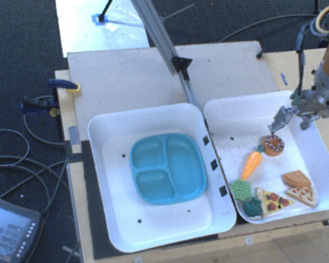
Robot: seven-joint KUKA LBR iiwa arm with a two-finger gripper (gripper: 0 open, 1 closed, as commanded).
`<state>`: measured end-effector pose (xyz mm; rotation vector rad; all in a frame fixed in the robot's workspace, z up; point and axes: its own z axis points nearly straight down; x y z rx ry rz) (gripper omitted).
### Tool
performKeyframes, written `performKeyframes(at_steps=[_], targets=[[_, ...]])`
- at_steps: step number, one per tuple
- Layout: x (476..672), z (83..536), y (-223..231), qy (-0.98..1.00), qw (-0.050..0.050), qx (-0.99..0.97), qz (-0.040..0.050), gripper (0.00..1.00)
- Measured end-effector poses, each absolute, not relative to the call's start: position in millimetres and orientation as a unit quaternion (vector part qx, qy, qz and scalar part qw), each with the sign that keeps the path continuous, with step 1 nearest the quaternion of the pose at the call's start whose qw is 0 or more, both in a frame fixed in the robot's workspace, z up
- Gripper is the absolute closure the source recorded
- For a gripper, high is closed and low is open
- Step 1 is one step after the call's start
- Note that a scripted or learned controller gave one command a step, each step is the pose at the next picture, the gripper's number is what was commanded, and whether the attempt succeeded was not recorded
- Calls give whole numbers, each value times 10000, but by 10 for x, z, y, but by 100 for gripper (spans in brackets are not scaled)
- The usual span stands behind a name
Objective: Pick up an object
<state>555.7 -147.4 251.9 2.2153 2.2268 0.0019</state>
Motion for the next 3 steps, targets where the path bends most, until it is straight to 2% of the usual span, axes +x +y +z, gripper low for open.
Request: performKeyframes(at_steps=[1, 2, 3], targets=[[5558, 2520, -1474, 7084, 5, 7058, 8, 0], [5618, 2038, -1549, 7070, -10, 7072, -9, 0], [5570, 1421, -1519, 7072, -17, 7070, -10, 0]])
